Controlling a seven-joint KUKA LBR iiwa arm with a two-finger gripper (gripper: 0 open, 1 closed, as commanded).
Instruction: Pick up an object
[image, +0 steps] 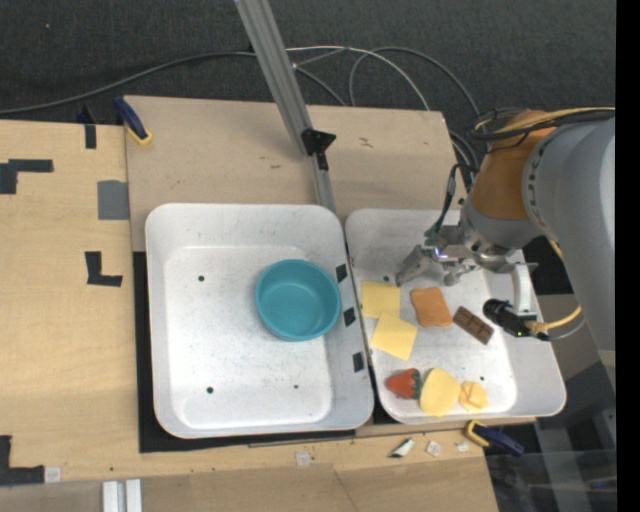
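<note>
My gripper (432, 268) hangs low over the back of the right bin (535, 395), open, with nothing between its fingers. Just in front of it lie an orange-brown block (431, 307) and a pale yellow square slice (379, 298). A second yellow slice (394, 338) sits nearer the front. A small brown bar (473, 325) lies to the right of the block. At the bin's front are a red piece with a green top (403, 383), a round yellow piece (438, 392) and a small yellow chunk (472, 396). A teal bowl (297, 299) stands in the left bin (190, 330).
A slanted metal pole (285, 90) comes down to the gap between the bins at the back. Cables (400, 70) loop behind the right bin. Blue clamps (133, 120) (495, 437) grip the board's corners. The arm's grey body (570, 200) covers the right bin's far right side.
</note>
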